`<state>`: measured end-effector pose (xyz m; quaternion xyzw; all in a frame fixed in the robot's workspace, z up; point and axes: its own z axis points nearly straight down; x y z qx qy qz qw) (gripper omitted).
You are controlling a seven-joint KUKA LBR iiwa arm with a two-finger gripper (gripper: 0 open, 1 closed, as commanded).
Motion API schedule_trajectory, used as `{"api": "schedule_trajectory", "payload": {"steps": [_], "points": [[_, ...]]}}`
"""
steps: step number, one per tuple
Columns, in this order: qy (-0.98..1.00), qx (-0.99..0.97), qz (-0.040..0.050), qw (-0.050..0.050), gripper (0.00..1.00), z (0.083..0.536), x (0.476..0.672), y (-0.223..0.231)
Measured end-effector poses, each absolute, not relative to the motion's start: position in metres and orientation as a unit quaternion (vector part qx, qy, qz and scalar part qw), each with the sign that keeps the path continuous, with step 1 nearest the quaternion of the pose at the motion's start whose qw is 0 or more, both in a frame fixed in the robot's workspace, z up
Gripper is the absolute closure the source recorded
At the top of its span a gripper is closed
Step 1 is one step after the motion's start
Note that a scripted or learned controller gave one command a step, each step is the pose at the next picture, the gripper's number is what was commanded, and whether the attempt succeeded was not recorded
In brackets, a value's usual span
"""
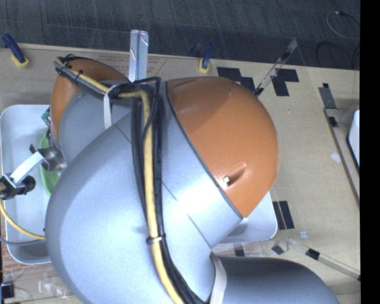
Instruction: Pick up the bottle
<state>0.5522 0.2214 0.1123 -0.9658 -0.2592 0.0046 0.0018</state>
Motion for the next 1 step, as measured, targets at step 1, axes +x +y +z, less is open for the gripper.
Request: {"api": "schedule_trajectory", "payload": {"steps": [1], "points": [[-0.247, -0.969, 0.0039, 0.000, 1.00, 0.0873, 0.5729, 0.2186]]}}
